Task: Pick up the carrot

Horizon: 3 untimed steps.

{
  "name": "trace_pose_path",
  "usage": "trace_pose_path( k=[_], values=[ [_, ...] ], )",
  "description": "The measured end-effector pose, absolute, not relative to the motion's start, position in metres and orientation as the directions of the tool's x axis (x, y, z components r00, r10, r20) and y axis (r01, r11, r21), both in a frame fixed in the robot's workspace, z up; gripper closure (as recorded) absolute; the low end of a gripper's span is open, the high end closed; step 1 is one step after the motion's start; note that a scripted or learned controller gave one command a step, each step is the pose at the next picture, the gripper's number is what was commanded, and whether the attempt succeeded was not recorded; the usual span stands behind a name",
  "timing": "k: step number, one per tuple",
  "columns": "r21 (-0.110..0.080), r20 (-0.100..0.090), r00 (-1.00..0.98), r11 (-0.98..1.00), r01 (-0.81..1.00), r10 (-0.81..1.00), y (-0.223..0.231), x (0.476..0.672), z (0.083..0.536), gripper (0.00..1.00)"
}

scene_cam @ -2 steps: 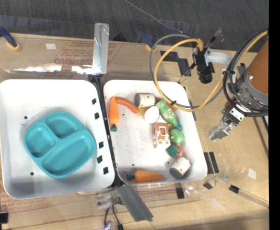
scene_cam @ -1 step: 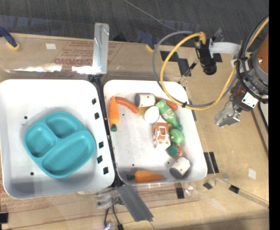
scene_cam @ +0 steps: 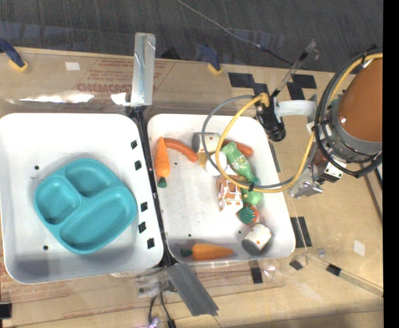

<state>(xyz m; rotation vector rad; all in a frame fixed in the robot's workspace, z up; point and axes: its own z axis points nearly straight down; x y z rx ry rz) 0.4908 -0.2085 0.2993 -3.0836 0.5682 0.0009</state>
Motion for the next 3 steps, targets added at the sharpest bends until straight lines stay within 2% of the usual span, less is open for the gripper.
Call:
trace_pose_path(
  k=[1,2,3],
  values=[
    [-0.005,0.006,0.981,-0.981,-0.194,-0.194,-0.209,0.493,0.364,1.0],
    [-0.006,0.01,0.981,-0.981,-0.195,-0.195,-0.209,0.486,0.421,1.0],
    [-0.006,-0.009,0.98,-0.98,-0.199,-0.199,-0.21,0.482,0.301,1.0]
  ],
)
